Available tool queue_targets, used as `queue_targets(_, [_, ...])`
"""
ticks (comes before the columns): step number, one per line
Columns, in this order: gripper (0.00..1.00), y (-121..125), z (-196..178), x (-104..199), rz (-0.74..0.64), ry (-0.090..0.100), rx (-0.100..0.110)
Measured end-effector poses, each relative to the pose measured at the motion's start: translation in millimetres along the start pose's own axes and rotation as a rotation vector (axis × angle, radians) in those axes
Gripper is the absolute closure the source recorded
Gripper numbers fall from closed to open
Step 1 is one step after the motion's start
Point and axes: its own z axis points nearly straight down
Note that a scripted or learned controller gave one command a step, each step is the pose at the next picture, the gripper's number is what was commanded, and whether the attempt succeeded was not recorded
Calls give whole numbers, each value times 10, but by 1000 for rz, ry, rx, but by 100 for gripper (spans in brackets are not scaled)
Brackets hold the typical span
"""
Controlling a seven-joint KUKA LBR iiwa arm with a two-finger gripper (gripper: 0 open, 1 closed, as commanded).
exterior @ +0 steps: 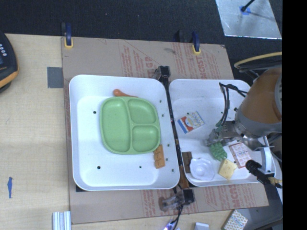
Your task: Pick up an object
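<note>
Camera view: I see two bins.
Gripper (214, 139): low in right bin (201, 92), above green object (218, 151); jaw state I cannot tell.
Card (191, 121): red-blue print, unreadable.
Left bin (84, 171): green divided plate (129, 125).

Brown cardboard sheet (144, 59) under the bins, two blue-and-yellow clamps (68, 36) at its far edge, grey tape patch (54, 77).
</note>
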Motion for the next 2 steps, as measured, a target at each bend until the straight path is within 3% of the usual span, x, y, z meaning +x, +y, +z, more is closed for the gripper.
queue_targets(1, [100, 407, -960, 560, -6, 0, -18])
queue_targets(2, [0, 368, -902, 523, 1, -1, -5])
